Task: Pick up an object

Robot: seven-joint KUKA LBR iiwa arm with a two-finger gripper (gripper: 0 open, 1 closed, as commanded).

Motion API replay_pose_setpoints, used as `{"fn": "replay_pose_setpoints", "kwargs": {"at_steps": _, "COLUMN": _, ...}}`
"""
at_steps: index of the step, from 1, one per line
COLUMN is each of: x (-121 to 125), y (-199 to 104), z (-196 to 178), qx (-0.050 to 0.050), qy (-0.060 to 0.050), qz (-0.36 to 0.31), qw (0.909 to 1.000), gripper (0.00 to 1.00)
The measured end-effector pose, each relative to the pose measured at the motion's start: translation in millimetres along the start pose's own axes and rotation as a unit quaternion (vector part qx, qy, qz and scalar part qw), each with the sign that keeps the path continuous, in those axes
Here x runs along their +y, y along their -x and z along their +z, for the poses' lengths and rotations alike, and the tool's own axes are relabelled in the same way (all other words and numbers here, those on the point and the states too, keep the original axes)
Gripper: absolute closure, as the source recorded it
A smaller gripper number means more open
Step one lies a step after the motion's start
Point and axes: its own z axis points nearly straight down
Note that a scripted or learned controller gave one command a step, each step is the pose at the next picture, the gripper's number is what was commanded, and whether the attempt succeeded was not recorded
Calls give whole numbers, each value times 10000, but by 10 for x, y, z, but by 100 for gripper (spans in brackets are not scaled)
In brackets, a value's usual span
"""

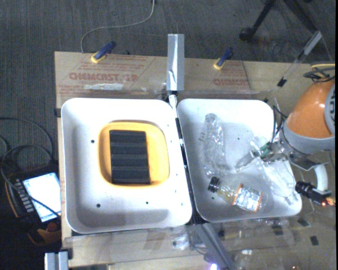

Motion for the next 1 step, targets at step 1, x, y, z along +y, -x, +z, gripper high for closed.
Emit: {"fn": "replay_pose_setpoints", "kwargs": {"at_steps": 1, "x": 898, "y": 112, "z": 49, "qx": -2, "qy": 53, "qz": 858, "qw": 9963, "gripper": 0}}
